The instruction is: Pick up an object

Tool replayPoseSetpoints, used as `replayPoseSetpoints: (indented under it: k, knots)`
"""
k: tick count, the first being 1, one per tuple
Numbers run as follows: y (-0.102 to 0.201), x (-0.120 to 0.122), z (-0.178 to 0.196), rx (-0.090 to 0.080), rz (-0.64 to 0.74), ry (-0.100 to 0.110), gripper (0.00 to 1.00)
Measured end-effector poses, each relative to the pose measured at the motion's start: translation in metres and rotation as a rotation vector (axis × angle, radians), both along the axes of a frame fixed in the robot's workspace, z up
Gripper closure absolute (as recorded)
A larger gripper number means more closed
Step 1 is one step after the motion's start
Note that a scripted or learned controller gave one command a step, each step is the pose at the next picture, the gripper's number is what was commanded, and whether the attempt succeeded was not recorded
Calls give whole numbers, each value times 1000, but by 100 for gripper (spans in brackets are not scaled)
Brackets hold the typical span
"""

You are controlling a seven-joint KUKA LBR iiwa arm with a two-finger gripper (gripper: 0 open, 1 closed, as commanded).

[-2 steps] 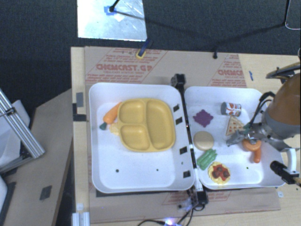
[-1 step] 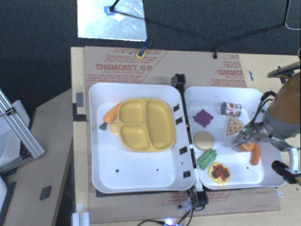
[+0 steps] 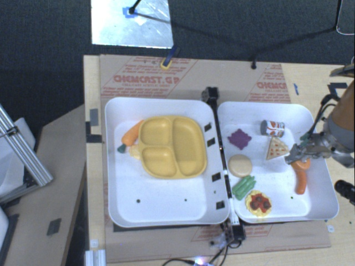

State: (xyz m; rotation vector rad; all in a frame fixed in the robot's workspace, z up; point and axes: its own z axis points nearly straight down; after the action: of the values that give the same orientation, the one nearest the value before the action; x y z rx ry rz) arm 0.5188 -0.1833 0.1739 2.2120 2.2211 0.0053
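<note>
Gripper (image 3: 297,155) is seen low over the right bin (image 3: 319,204), right-centre of frame, just at the top end of an orange toy (image 3: 300,180).

Whether it's spread, pressed together or pinching anything can't be told; the tip is too small and blurred. The orange toy lies lengthwise toward the lower right, and is judged the likely target since the tip is set right at its upper end. Close by to the left a pizza slice (image 3: 275,148) is seen, w/ a small can (image 3: 273,128) above it. Nearer the bin's left wall, a purple piece (image 3: 239,138), a tan round piece (image 3: 241,165), a green veg (image 3: 243,186) and a red-topped disc (image 3: 259,203) are spread loosely, well apart from the tip. In the left bin (image 3: 119,204) a yellow divided tray (image 3: 169,147) is laid centre, w/ a carrot (image 3: 131,133) touching its left edge; that side looks untouched.
</note>
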Motion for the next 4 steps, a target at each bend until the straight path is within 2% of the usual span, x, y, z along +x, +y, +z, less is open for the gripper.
replayPoseSetpoints:
  k: [1, 2, 3, 4]
  knots:
    - [-1, 2, 54, 0, 0, 0, 100]
    - [53, 3, 44, 4, 5, 6, 100]
    - [115, 16, 49, 5, 7, 5, 100]
    - [158, 9, 57, 5, 5, 6, 100]
